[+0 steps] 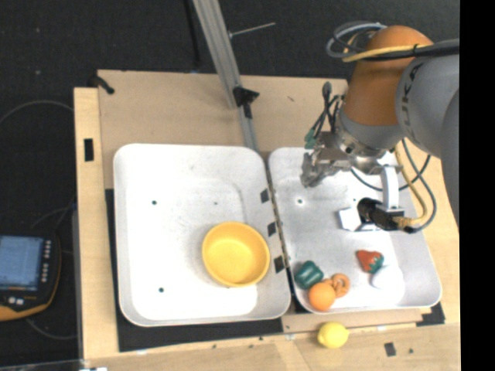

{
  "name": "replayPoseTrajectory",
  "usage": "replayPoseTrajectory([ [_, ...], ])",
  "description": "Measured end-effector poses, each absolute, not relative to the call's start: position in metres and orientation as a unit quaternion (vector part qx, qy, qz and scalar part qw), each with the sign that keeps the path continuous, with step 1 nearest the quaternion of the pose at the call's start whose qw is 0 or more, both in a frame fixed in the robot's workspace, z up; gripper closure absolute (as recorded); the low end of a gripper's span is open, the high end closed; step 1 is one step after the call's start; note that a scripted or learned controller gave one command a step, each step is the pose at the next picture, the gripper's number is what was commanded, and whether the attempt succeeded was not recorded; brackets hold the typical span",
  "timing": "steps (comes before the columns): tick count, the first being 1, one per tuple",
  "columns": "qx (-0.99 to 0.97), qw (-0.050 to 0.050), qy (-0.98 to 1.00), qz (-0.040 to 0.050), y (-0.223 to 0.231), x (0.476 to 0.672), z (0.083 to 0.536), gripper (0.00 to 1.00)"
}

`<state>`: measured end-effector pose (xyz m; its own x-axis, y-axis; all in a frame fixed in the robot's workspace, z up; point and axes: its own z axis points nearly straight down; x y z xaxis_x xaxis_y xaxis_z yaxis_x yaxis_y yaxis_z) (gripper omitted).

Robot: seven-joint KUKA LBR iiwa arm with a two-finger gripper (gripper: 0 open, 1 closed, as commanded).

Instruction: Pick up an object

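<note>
The grey arm (429, 91) reaches in from the right side of the camera view, its orange band (379, 76) bulging just above the wrist. The wrist bends downward and toward the left, with cables looping around it. The gripper (315, 170) hangs at the end, pointing down, nothing visible between its fingers.
</note>
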<state>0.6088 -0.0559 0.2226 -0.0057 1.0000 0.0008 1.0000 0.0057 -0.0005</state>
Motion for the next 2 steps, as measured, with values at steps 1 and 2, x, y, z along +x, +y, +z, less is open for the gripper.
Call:
replayPoseTrajectory([
  [1, -0.705, 0.000, -0.709, -0.0002, -0.007, 0.588, 0.217, 1.00],
  [2, -0.704, 0.001, -0.710, -0.0016, 0.039, 0.567, 0.233, 1.00],
])
